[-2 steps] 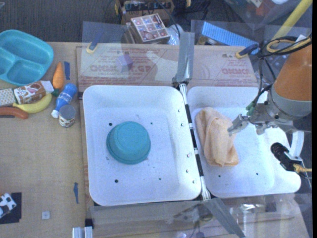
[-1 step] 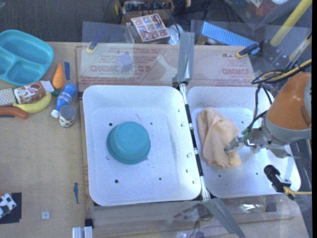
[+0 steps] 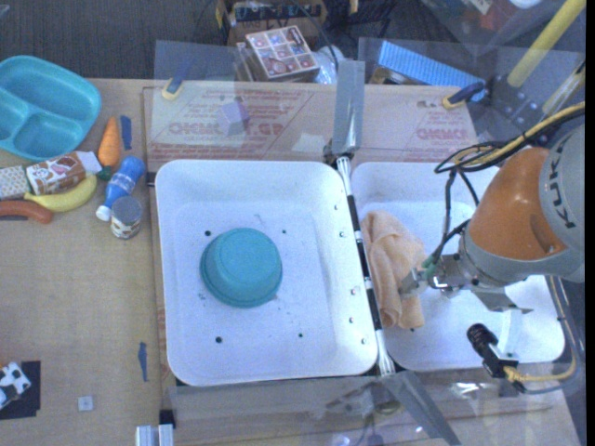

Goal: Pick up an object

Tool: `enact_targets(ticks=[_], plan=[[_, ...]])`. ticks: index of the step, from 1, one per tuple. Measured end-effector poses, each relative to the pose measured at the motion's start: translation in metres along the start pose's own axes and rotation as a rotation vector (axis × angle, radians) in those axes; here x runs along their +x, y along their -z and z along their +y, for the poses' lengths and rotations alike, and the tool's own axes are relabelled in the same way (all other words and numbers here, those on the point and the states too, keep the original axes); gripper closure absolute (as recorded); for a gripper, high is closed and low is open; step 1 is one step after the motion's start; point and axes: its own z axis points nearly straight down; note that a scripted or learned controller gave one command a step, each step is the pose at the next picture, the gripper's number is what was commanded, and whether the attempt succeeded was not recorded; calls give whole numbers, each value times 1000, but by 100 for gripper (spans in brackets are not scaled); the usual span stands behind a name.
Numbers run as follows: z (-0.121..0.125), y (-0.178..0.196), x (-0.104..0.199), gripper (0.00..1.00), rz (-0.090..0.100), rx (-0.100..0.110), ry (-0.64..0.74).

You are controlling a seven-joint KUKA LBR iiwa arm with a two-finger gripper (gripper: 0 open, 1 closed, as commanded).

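Wooden bench (image 3: pixel 65 342), two white bins (image 3: pixel 279 186); hand (image 3: pixel 416 280) at tan cloth (image 3: pixel 390 263), grip unclear.

Legible text is limited. The arm housing (image 3: pixel 569 189), at the right edge of the counter, carries large dark letters reading "KU", cut off by the picture edge. The clear panels (image 3: pixel 223 119) standing along the far edge of the counter, behind both bins, carry red lettering seen mirrored and blurred; its words cannot be read. The small carton (image 3: pixel 58 172) near the left edge of the counter bears a printed label too small to read.
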Motion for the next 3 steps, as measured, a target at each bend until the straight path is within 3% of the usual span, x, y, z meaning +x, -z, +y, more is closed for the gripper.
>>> enact_targets(ticks=[1, 2, 3], plan=[[107, -1, -10, 0, -2, 0, 12], [64, -1, -21, 0, 1, 2, 89], [36, 0, -4, 0, -1, -2, 200]])
